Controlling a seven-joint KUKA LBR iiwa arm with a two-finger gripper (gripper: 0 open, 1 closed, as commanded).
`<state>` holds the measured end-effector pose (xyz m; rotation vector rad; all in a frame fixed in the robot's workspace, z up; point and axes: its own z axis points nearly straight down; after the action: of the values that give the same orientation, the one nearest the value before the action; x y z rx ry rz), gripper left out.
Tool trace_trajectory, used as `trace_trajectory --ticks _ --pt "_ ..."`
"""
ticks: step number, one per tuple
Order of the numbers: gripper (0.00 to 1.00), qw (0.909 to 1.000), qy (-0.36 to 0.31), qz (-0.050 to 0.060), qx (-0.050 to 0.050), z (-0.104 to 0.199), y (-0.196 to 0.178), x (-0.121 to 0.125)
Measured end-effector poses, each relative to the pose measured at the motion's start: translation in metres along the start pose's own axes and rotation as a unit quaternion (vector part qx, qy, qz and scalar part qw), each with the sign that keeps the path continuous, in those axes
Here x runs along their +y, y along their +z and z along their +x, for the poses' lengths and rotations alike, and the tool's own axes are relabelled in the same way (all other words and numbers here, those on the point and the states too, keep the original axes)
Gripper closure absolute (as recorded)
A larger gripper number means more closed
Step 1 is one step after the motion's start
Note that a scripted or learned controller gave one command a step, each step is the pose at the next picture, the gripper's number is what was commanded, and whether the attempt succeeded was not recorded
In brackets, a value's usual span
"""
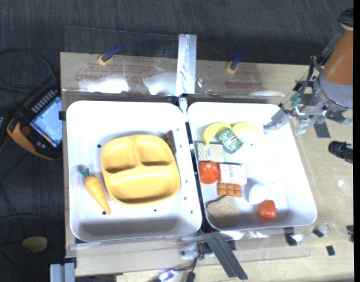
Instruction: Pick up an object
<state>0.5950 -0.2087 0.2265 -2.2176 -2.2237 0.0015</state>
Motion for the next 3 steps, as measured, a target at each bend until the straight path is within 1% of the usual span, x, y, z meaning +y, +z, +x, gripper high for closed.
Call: trace_trajectory --ticks 1,2,3 --pt "0.0 0.9997 -0.018 -0.013 -0.006 0.063 0.114 0.063" --pt "0.0 0.9968 -0.079 -0.004 -0.004 0.012 0.138 0.047" --pt "1.0 0.9968 -0.08 -0.006 -0.005 0.012 0.127 0.048"
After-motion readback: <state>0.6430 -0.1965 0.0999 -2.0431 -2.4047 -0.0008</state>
